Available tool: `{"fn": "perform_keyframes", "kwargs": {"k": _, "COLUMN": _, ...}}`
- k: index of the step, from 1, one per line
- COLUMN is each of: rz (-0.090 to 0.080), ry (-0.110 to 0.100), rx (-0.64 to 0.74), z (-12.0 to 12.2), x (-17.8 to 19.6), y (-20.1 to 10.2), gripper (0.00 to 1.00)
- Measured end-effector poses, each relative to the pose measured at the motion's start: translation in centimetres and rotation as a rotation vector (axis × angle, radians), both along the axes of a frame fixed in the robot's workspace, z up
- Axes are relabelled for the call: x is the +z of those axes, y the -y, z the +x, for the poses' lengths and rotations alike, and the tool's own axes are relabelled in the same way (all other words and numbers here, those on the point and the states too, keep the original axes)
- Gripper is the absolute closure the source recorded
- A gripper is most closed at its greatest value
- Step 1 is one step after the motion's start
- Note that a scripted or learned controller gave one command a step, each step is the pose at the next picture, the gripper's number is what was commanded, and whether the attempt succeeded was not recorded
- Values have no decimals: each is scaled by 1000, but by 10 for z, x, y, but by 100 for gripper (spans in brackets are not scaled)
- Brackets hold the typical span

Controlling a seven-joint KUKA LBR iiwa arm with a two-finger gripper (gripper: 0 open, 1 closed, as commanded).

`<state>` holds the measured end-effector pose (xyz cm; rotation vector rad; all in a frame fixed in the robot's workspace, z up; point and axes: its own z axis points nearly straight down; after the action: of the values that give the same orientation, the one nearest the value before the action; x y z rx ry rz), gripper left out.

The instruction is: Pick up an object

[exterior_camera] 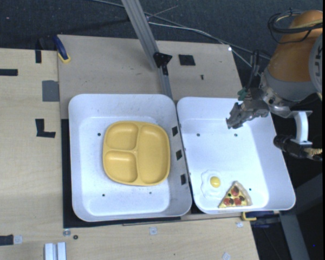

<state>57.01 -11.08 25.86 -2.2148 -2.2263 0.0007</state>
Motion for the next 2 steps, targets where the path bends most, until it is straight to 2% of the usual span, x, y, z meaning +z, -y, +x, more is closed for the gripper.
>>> {"fn": "perform_keyframes", "kwargs": {"k": 1, "rz": 0, "ry": 0, "rx": 0, "z": 9, "x": 2, "y": -48, "gripper": 100}}
{"fn": "perform_keyframes", "kwargs": {"k": 2, "rz": 0, "ry": -1, "rx": 0, "z": 5, "x": -4, "y": -95, "gripper": 100}}
